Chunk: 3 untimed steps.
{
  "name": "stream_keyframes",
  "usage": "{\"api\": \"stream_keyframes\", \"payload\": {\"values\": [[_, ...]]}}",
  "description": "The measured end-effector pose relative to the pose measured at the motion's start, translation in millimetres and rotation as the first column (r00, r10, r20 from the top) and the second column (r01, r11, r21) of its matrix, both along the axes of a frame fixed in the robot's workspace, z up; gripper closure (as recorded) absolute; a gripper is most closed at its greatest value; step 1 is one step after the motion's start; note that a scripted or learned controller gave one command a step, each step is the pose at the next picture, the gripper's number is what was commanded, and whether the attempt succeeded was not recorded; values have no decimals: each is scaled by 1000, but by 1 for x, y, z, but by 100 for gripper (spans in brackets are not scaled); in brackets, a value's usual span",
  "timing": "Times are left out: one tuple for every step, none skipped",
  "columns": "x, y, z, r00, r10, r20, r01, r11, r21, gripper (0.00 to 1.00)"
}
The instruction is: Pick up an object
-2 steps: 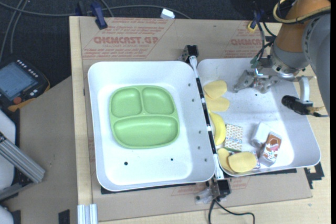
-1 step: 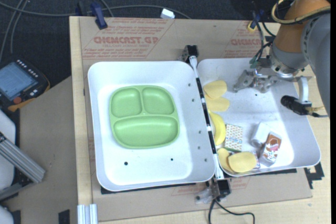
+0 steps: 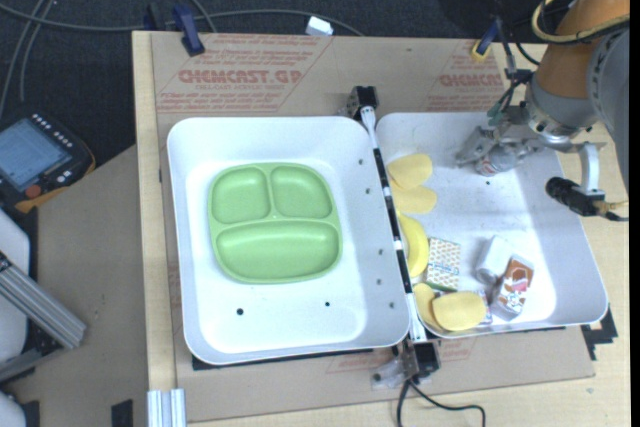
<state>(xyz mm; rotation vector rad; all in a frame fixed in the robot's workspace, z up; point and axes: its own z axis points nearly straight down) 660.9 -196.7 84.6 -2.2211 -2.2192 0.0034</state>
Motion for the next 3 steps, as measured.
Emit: {"api": "stream_keyframes", "payload": {"values": [[6, 64, 0, 1000, 2, 2, -2, 1000, 2, 0], [6, 97, 0, 1000, 2, 2, -2, 1000, 1, 0], [7, 97, 11, 1000, 3, 5, -3, 1000, 0, 100]]}}
